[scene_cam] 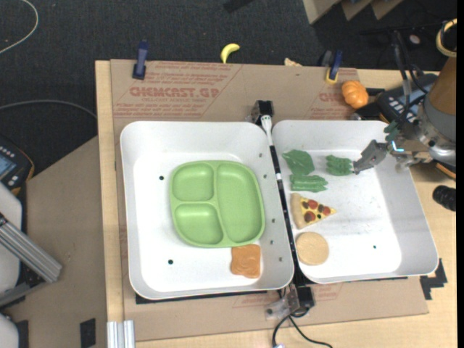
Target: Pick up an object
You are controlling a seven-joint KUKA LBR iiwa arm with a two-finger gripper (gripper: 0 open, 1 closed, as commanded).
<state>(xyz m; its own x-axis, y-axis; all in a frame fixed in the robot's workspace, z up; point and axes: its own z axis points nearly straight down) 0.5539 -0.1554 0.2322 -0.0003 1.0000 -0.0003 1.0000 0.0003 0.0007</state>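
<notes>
Jaws are hard to read from up here, so I can't tell how wide they sit; the gripper point(365, 158) is angled down into the right bin point(406, 216), its dark tip right at a crinkly green leafy piece point(338, 165), but nothing clearly sits between them. Arm comes in from the right edge, wrist tipped low toward the left.

Same bin has 2 more flat green leaf shapes point(298, 160) near the left wall, a pizza slice point(312, 210) with red dots, and a round tan cookie point(312, 248). Left bin point(145, 194) holds a smooth green plastic tray point(216, 203) with 3 compartments, plus a lumpy orange piece point(246, 260) just nearer than it.
</notes>
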